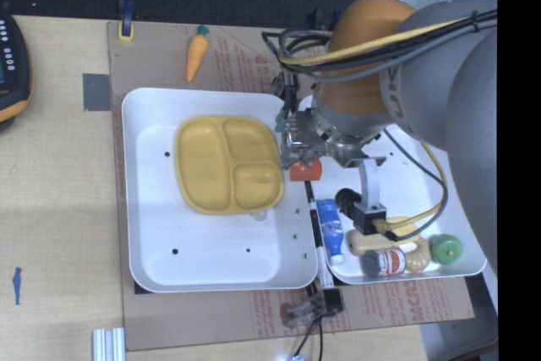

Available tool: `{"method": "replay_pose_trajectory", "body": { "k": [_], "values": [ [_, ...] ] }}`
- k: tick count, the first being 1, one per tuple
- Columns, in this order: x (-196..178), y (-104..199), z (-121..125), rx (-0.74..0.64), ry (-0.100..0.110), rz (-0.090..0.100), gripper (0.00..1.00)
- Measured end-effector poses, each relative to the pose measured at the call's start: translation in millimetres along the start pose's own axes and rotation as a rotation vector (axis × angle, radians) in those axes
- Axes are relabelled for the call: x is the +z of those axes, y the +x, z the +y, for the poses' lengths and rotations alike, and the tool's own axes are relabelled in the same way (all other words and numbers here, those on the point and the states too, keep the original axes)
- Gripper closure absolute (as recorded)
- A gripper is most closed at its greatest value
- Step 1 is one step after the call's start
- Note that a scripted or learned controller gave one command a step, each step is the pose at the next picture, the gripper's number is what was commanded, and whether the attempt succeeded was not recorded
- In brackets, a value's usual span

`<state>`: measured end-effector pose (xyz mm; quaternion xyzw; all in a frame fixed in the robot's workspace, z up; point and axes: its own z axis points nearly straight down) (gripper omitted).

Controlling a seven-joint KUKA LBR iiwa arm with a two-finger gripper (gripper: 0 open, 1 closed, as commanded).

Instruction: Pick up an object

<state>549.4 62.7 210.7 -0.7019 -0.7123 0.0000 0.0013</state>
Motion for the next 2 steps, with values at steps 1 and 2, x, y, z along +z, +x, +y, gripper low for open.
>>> {"method": "replay_pose_trajectory", "body": {
  "k": [1,2],
  "values": [
    [19.9,-28.3,20.9,0.012,0.0,-0.005,1.0],
    [8.4,-28.1,20.6,0.007,0.001,-0.005,1.0]
  ]
}}
